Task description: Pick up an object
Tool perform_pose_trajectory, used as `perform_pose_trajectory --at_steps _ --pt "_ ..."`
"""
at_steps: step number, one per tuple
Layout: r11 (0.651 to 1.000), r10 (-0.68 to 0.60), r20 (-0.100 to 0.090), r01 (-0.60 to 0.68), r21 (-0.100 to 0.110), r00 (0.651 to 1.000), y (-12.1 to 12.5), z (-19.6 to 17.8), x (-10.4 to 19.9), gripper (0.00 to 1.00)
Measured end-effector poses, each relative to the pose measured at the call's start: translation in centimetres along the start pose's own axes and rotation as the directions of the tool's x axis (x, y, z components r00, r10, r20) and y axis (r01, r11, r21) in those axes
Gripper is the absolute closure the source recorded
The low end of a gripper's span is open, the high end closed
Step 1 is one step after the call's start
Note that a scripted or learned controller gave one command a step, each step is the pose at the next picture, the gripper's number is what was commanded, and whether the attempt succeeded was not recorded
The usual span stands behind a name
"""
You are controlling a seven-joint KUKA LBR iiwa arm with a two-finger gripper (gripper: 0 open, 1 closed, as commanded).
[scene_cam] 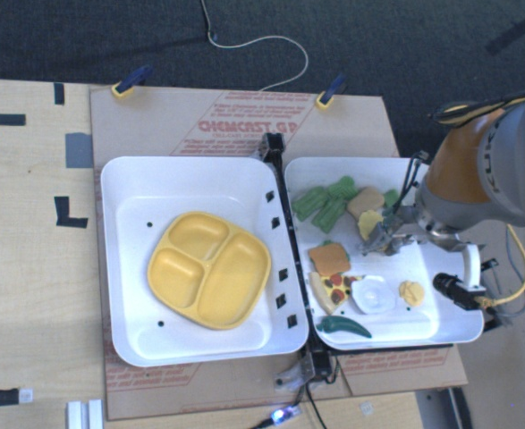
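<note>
My gripper [380, 241] is low in the right bin [450, 329], reaching in from the right below the orange-banded wrist [459, 164]. It sits just below and to the right of a small yellow toy [368, 224], touching or nearly touching it. A tan round piece [365, 201] lies just above that toy. To the gripper's left lies a brown toast slice [329, 258]. Below it are a white round dish [373, 295] and a small yellow lump [411, 292]. Nothing visibly hangs from the gripper.
Green toy vegetables [325, 202] lie at the right bin's upper left. A pizza slice [331, 289] and a dark green pepper [344, 327] lie near its front left. The left bin [123, 239] holds a yellow divided plate [210, 269]. A black divider [284, 231] separates the bins.
</note>
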State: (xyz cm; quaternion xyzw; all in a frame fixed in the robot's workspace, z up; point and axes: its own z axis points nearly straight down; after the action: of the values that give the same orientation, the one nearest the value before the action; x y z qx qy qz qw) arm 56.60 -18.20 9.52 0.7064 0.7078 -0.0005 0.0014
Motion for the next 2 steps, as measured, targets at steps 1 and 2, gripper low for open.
perform_pose_trajectory --at_steps 1,2 --pt "1.000 0.001 -0.002 -0.001 -0.001 1.000 0.1 -4.2 0.0 1.00" --pt "1.000 0.001 -0.002 -0.001 -0.001 1.000 0.5 -8.4 0.2 1.00"
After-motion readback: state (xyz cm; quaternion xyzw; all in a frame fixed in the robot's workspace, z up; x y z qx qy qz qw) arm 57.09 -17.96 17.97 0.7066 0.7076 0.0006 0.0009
